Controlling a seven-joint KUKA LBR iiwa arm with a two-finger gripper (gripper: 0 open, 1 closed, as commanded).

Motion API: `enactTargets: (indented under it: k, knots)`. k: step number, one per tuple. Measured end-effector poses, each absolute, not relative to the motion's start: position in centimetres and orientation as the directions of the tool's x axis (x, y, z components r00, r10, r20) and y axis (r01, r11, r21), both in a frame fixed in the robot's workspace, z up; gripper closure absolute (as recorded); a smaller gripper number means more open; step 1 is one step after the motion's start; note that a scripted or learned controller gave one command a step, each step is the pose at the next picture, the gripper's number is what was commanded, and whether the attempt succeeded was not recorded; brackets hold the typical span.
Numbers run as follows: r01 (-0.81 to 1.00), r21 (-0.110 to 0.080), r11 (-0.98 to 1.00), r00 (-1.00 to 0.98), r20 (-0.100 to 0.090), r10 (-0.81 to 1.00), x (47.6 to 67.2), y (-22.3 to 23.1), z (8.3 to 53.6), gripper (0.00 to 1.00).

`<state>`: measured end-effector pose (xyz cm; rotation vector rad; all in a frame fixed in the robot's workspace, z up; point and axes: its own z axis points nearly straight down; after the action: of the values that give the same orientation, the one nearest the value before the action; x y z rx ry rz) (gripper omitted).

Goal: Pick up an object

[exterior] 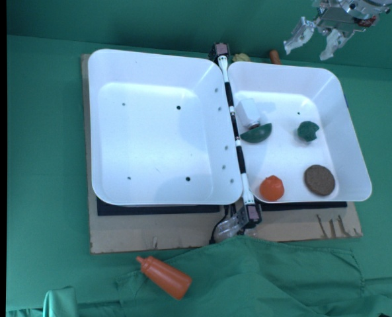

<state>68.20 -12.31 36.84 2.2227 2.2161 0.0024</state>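
The silver two-finger claw [318, 42] hangs open and empty above the right shallow white plastic bin's [346, 104] far edge; the round orange tomato-like object [272, 188] lies well below it.

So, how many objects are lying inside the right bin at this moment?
5. In the right bin: a white block and a dark green bowl piece by its left wall, a green lump right of them, an orange ball and a brown disc along the near side.

one fixed camera | above bench | slanted down on both bins [354, 144]
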Motion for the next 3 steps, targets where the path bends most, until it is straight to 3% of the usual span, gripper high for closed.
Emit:
enactTargets:
  k: [1, 2, 3]
  knots:
    - [1.000, 0.009, 0.001, -0.001, -0.002, 1.000, 70.1, -8.8, 39.0, 0.00]
    - [1.000, 0.014, -0.006, 0.006, -0.005, 1.000, 70.0, -13.6, 47.2, 0.00]
    - [1.000, 0.014, -0.006, 0.006, -0.007, 1.000, 69.9, -13.5, 48.2, 1.00]
